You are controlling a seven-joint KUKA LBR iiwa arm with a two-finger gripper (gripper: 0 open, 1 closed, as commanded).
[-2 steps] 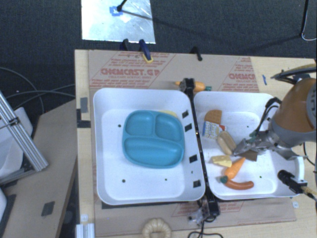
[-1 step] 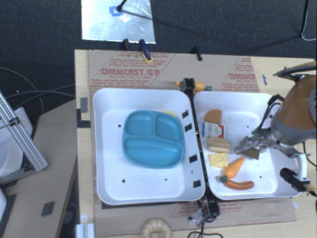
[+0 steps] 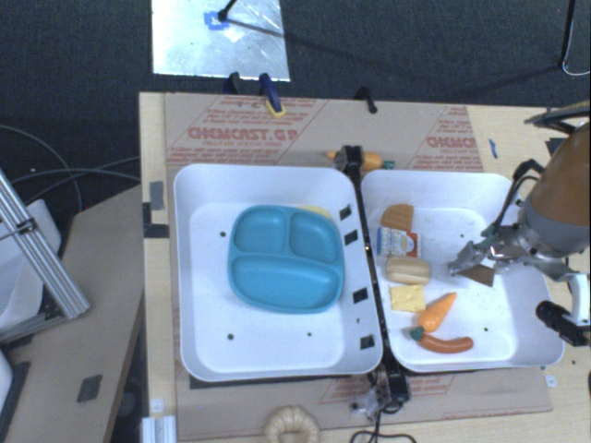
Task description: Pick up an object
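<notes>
Two white bins sit side by side. The left bin holds one blue divided plate. The right bin holds six toy foods: one bread slice, carton, roll, cheese square, carrot, sausage. The gripper hovers right of the roll; its state I cannot tell

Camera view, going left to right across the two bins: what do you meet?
Left bin → blue divided plate → right bin, where toy food is clustered → the tool near the right edge.
</notes>
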